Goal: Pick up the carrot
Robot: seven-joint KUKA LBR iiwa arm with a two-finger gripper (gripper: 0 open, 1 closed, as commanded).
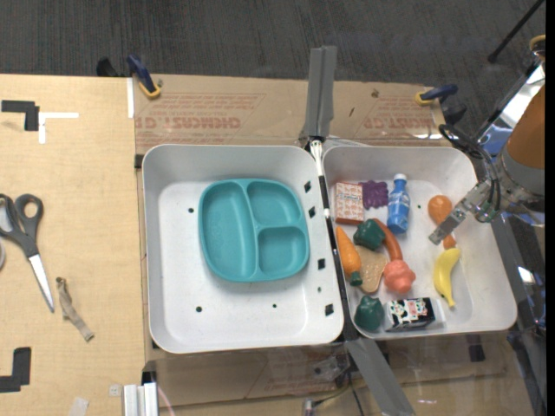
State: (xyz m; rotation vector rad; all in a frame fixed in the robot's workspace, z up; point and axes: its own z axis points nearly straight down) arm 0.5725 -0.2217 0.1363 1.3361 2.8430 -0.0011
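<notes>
The carrot is orange with a small green end. It lies lengthwise along the left wall of the right bin, among other toy foods. My gripper hangs over the right side of that bin, just below an orange ball and above a banana. It is well to the right of the carrot, with several toys between them. Nothing can be seen held in it.
Around the carrot lie a dark green vegetable, a red-orange piece, a bread slice, a pink fruit, a blue bottle, grapes and a milk carton. The left bin bears a teal divided plate.
</notes>
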